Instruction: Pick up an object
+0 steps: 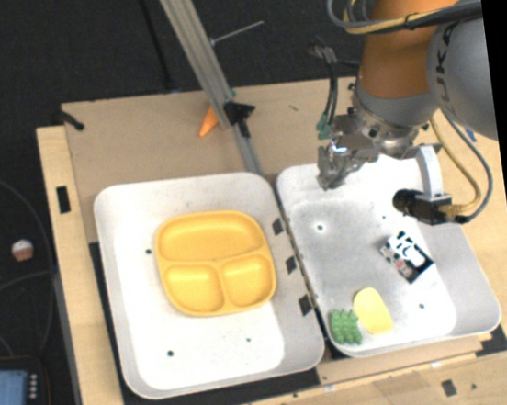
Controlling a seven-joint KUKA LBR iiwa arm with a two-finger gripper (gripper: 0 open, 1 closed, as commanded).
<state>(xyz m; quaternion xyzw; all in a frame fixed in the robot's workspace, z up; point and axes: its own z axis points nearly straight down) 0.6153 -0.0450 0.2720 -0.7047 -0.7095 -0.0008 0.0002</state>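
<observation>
A yellow three-compartment plastic tray (214, 261) lay in the left white bin (143, 350); the hand (333, 172) hovered over the right white bin's (462, 308) far corner.

Bench (148, 137): pale tan board, spans most of frame, dark floor beyond at top and left. Two shallow white bins directly on it, side by side, touching near frame centre: left bin (143, 350), right bin (466, 303). Small orange piece (208, 120) on bare board, upper centre, beside foot of slanted grey metal rail (201, 51). Dark mat (103, 254) showing under left bin edge.
</observation>
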